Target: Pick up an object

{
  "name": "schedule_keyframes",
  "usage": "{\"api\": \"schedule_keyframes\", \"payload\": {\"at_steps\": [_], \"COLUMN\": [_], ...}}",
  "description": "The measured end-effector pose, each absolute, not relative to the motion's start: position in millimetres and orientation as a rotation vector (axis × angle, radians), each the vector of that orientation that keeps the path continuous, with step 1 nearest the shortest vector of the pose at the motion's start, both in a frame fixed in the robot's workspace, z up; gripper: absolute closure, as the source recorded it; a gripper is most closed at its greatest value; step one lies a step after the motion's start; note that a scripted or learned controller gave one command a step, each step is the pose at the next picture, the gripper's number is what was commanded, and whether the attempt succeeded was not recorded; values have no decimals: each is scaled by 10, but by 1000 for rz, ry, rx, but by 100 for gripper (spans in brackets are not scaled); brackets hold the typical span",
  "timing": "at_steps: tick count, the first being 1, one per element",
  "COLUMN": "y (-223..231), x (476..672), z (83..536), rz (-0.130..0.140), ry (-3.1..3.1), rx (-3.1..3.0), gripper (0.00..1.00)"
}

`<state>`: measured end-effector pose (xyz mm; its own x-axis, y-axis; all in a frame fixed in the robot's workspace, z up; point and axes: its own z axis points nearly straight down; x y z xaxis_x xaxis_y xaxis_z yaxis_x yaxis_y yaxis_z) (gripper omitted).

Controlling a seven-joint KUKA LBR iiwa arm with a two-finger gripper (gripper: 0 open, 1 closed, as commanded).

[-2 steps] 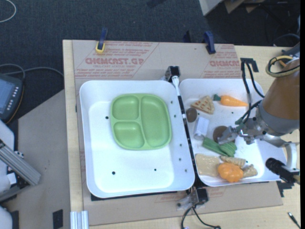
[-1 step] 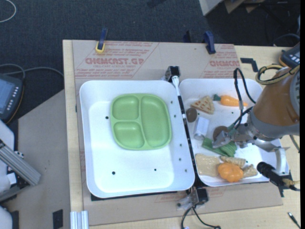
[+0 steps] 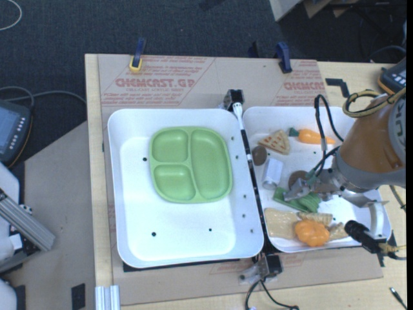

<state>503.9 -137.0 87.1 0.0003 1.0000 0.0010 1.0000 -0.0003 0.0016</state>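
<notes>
My gripper is low in the right bin, near its middle. It hovers over a green leafy piece, with a small brown item just behind it. I see nothing clearly held. An orange fruit lies on a pale flat slab at the bin's front. A triangular waffle-like piece and a carrot lie at the back. A brown round piece and a pale clear cup rest near the left wall.
The left bin holds a green divided plate. The arm's grey body with its orange band covers the right side of the right bin. Blue and yellow clamps hold the board at the back edge.
</notes>
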Motion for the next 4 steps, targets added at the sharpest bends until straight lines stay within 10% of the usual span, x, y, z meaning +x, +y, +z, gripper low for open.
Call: {"api": "schedule_keyframes", "payload": {"at_steps": [1, 4], "y": [-1369, -1270], "x": [5058, 5048], "z": [988, 2254], "rz": [10, 3], "ry": [2215, 2220], "rx": [2219, 2218], "gripper": [100, 100]}}
